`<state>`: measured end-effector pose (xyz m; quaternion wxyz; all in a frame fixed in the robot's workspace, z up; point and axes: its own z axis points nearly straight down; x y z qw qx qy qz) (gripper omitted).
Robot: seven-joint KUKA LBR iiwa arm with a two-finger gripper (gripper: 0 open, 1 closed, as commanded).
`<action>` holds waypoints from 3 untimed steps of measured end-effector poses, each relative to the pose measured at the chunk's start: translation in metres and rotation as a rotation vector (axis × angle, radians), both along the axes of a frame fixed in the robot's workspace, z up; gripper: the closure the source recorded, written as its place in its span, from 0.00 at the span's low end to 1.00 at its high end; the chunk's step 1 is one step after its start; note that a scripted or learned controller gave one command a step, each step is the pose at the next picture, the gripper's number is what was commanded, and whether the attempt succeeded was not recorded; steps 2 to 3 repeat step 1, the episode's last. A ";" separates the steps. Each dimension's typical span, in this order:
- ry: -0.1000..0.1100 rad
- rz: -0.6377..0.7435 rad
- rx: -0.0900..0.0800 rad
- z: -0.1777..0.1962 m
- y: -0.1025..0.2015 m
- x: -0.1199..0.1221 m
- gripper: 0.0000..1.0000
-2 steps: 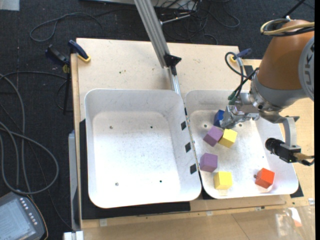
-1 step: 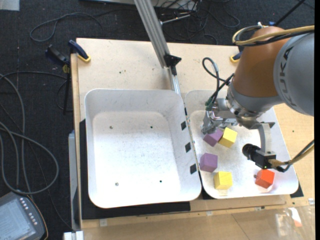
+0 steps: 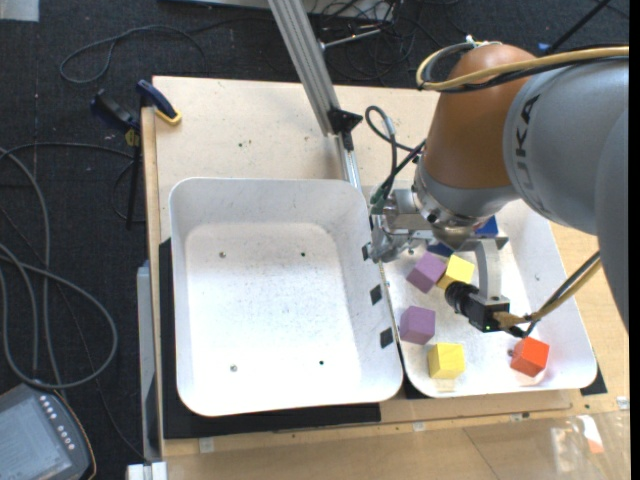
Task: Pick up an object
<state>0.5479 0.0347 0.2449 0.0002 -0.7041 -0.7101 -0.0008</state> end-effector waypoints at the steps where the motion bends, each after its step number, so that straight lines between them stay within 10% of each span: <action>1: 0.002 -0.001 0.000 -0.005 0.044 -0.008 1.00; 3: 0.002 -0.001 0.000 -0.005 0.044 -0.008 1.00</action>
